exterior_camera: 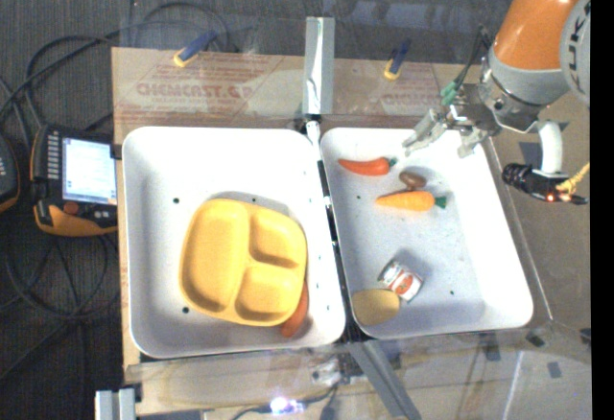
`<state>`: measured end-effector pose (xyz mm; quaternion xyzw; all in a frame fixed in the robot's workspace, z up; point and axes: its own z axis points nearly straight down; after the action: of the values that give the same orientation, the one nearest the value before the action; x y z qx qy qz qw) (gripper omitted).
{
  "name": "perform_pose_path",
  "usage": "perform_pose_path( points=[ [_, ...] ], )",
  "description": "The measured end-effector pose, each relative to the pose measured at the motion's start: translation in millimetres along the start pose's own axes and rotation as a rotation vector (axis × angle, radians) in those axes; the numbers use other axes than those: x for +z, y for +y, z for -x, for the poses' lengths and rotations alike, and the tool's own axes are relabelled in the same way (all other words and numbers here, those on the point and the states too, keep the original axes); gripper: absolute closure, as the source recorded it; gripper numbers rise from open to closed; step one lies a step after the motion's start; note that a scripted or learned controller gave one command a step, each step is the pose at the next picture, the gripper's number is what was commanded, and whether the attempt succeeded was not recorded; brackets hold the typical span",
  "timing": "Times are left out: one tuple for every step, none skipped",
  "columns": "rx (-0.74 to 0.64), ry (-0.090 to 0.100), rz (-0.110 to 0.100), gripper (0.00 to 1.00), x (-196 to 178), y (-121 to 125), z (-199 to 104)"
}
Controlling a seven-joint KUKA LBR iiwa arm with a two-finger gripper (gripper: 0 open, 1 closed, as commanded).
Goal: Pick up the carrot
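The carrot (407,201) is orange with a green stub at its right end. It lies flat in the upper middle of the right bin (499,255). My gripper (444,137) hangs over that bin's far right corner, up and to the right of the carrot and apart from it. Its fingers (420,135) are spread open, and nothing sits between them.
A red pepper (365,165) and a small brown lump (413,180) lie just beyond the carrot. A crushed can (399,280) and a tan disc (376,305) rest near the right bin's front. In the left bin (153,217), a yellow divided plate (246,262) covers part of an orange item (297,316).
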<state>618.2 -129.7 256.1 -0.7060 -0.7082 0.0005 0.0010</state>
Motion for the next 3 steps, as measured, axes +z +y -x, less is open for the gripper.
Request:
perform_pose_path(
  points=[
    [-0.027,-0.008,0.031,0.00,141,-7,10],
    [-0.373,-0.007,0.013,0.00,167,9,34],
    [-0.321,-0.004,0.010,0.00,166,-53,-25]
  ],
)
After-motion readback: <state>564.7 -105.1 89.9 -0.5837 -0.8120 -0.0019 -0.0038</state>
